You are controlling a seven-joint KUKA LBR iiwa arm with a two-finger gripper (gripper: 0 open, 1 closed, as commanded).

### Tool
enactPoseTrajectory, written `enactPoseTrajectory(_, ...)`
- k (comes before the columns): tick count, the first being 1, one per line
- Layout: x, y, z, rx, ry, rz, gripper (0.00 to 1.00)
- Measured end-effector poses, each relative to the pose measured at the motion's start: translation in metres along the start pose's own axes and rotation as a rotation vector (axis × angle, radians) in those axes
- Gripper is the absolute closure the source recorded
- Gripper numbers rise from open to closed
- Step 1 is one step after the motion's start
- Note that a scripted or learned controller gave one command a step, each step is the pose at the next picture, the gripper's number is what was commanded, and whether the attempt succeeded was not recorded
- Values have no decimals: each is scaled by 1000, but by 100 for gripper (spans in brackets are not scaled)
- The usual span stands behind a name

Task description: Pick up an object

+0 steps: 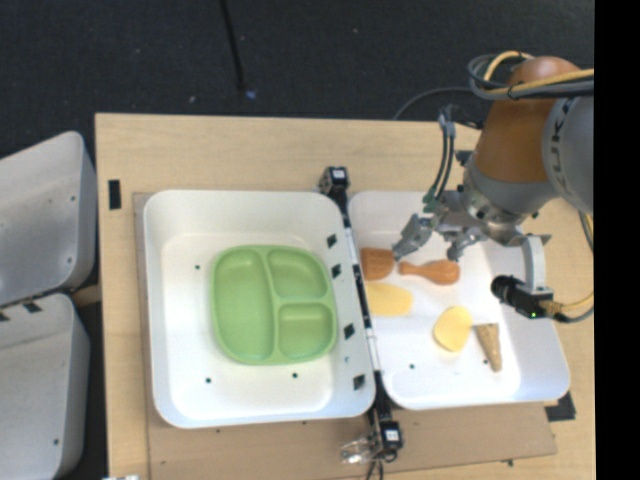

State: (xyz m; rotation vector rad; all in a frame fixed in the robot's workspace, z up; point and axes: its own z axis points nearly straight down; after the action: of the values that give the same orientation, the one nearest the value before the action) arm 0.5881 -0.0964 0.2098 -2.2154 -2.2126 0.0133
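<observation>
two bins (160,388), one green tray (272,303), four food pieces (452,329)

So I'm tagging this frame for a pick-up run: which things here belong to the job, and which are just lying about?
Belongs to the job:
- gripper, above the right bin
- orange drumstick-shaped piece
- orange-brown piece
- pale yellow piece
- round yellow piece
- tan cone

Just lying about:
- green divided plate, in the left bin
- black cable behind the bench

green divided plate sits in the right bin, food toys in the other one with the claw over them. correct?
Not quite. The camera view shows the green divided plate in the left bin. The food toys lie in the right bin, with the claw over them, as you said.
</observation>
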Motion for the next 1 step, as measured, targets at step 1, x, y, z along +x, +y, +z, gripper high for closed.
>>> enactPoseTrajectory(1, 0, 3, -8, -14, -1, -3, 0)
